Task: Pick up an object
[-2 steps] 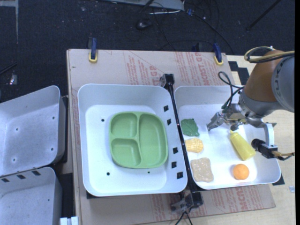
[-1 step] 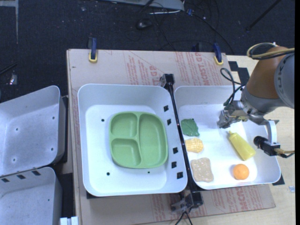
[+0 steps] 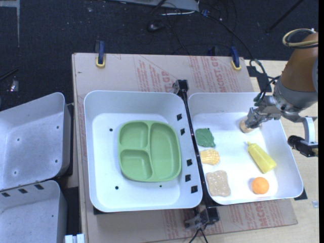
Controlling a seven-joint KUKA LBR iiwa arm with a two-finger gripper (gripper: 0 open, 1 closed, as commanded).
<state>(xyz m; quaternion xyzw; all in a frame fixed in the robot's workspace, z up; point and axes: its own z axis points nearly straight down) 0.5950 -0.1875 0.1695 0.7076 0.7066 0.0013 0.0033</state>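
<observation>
Bins (image 3: 91,135): 2 | tray (image 3: 150,151): 1 | food items (image 3: 210,157): 5 | end effector (image 3: 251,120): 1

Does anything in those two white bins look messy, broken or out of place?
Nothing stands out. The green tray lies flat in the left bin; the yellow bottle, orange ball and other toy foods lie apart in the right bin.

Yellow bottle (image 3: 261,157) lying aslant, orange ball (image 3: 260,186) near it, green piece (image 3: 205,137), corn (image 3: 209,157), beige slab (image 3: 218,183)
</observation>
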